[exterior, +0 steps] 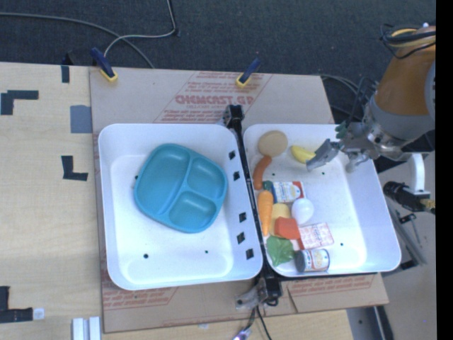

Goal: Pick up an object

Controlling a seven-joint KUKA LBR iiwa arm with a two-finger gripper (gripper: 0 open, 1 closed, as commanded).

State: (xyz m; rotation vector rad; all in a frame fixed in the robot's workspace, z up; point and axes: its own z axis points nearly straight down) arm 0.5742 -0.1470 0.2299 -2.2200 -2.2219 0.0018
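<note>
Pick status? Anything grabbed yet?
Nothing picked. Done: the gripper is over the right bin, open, beside the banana. In hand: nothing sits between its fingers. Left: close on an object and lift. The carrot, egg and can all lie in the bin; the blue plate sits in the left bin.

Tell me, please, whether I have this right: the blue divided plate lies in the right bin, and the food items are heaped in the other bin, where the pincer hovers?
Not quite: the camera view shows the blue divided plate in the left bin, not the right one. The rest holds: the food items are heaped in the other bin, where the pincer hovers.
</note>
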